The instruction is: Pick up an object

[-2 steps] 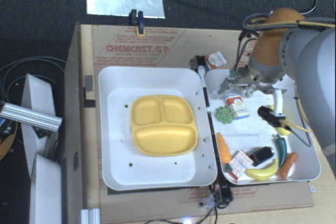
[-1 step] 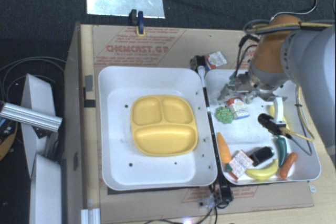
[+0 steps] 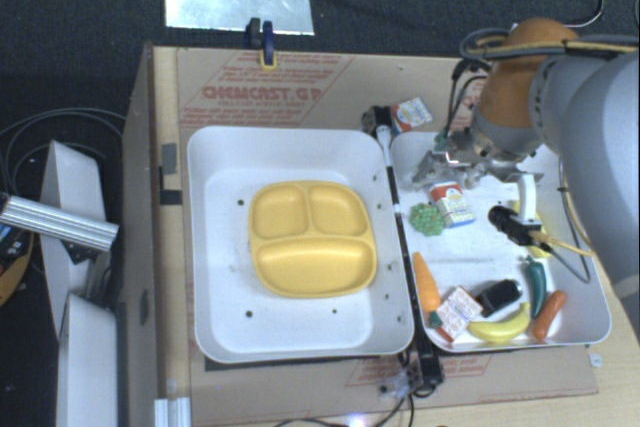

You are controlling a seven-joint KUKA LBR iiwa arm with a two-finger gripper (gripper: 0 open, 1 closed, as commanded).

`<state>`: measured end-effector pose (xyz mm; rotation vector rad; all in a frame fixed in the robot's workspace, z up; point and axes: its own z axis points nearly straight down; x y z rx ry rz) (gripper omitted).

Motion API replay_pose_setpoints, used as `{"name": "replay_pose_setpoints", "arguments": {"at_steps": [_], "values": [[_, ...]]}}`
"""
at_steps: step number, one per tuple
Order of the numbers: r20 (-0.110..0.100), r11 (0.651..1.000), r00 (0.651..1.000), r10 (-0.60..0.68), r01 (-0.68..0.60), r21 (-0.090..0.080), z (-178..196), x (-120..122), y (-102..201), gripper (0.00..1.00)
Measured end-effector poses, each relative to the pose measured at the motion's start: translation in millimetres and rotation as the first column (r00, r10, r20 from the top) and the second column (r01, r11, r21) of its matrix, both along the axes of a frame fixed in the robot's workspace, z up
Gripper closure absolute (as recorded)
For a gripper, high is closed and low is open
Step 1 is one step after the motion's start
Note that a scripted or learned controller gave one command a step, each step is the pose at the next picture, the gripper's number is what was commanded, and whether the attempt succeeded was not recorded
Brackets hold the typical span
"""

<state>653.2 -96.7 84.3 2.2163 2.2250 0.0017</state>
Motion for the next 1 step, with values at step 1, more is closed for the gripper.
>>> {"name": "replay_pose_setpoints", "arguments": {"at_steps": [1], "values": [[0.000,1.000,1.000,-0.003,0.003,0.000,0.4,-19.7,3.9,0.00]]}}
